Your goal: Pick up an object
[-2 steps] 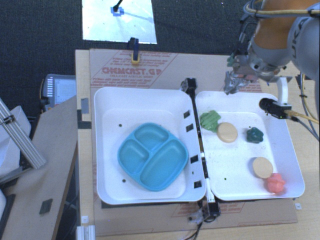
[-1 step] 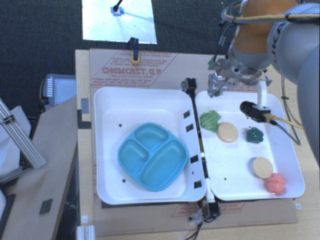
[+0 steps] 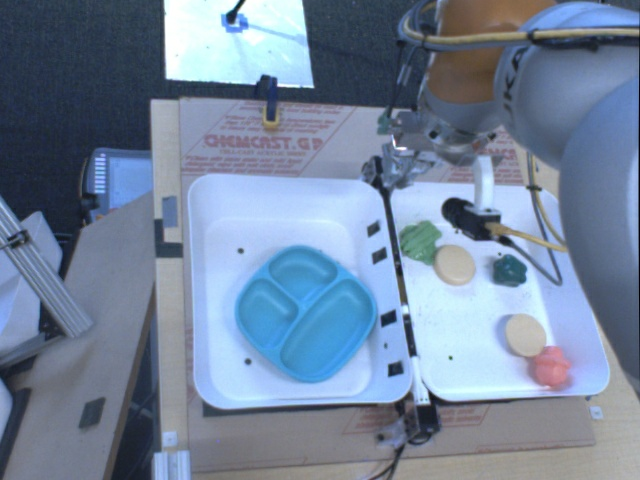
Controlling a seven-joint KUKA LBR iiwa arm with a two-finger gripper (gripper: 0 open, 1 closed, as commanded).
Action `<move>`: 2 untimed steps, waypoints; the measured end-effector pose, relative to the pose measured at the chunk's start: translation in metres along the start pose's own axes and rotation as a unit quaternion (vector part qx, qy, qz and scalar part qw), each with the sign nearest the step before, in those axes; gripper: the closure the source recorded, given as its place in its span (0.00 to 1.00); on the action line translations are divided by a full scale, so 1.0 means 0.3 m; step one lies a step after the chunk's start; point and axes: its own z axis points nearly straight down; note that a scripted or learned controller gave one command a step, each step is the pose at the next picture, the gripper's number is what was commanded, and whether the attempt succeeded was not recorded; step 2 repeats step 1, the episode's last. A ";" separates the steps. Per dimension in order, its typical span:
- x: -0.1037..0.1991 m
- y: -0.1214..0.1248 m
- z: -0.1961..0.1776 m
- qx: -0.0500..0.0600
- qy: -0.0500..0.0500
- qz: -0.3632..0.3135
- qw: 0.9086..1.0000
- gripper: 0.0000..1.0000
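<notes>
Right bin [image 3: 575, 318] in front of me holds the candidates: light green leafy piece [image 3: 421, 240] by the divider, tan round disc [image 3: 455, 265] just beside it, dark green small lump [image 3: 509, 270], second tan disc [image 3: 524, 335], pink lump [image 3: 550, 367] touching it, near corner.

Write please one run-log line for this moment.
arm: over far edge of bins | gripper: near divider, nothing seen held | right bin: six small objects | left bin: blue divided plate
</notes>
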 end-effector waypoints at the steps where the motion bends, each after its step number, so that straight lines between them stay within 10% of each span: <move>1: 0.187 -0.028 0.000 0.001 0.000 0.000 1.000 1.00; 2: 0.187 -0.028 0.000 0.001 0.000 0.000 1.000 1.00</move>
